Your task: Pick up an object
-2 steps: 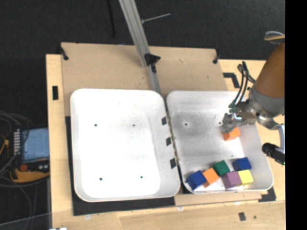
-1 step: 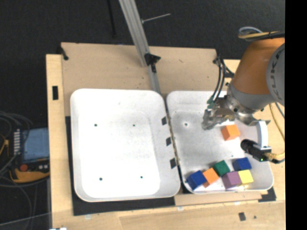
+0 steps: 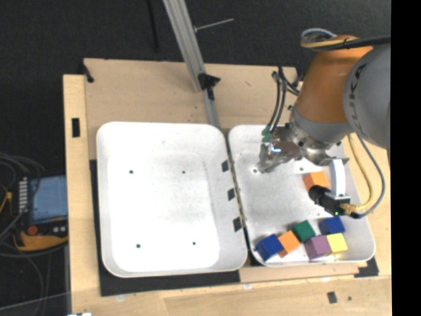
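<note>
My gripper hangs over the upper left part of the right bin, its two metal fingers pointing down with nothing visible between them. Several small blocks lie along the bin's near edge: a blue block, an orange block, a green block, a purple block, a yellow block and another blue block. One more orange block sits by the right wall, partly behind the arm's cable. The gripper stands well apart from all of them.
The left bin lies beside the right one, joined by black clips. A slanted metal pole rises behind the bins. A black cable connector hangs over the right bin's right side.
</note>
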You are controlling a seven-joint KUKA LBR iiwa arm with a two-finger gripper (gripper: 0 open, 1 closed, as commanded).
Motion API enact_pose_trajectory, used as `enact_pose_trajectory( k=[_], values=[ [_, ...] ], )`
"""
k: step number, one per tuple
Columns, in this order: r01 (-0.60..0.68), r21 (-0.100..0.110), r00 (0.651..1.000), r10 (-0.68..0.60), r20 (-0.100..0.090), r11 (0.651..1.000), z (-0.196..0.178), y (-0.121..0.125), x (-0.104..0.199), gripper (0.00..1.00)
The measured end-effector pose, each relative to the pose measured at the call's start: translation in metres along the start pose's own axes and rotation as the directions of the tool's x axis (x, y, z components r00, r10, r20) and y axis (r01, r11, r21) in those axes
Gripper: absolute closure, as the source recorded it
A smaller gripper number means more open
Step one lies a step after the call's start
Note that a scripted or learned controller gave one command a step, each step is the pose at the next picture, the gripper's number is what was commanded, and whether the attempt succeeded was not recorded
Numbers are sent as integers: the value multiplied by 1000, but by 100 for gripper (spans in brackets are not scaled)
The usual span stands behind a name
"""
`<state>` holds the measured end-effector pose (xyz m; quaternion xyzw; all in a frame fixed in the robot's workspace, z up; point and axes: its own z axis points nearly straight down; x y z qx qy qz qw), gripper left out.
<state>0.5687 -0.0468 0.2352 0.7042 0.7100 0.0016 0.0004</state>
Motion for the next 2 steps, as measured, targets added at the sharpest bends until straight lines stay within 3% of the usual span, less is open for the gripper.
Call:
enact_pose_trajectory(
  k=[1, 2],
  values=[
    [0, 1, 1000, 0, 0, 1000, -10, 6, 54, 100],
    [-2, 1, 1000, 2, 2, 1000, 4, 15, 106, 100]
  ],
)
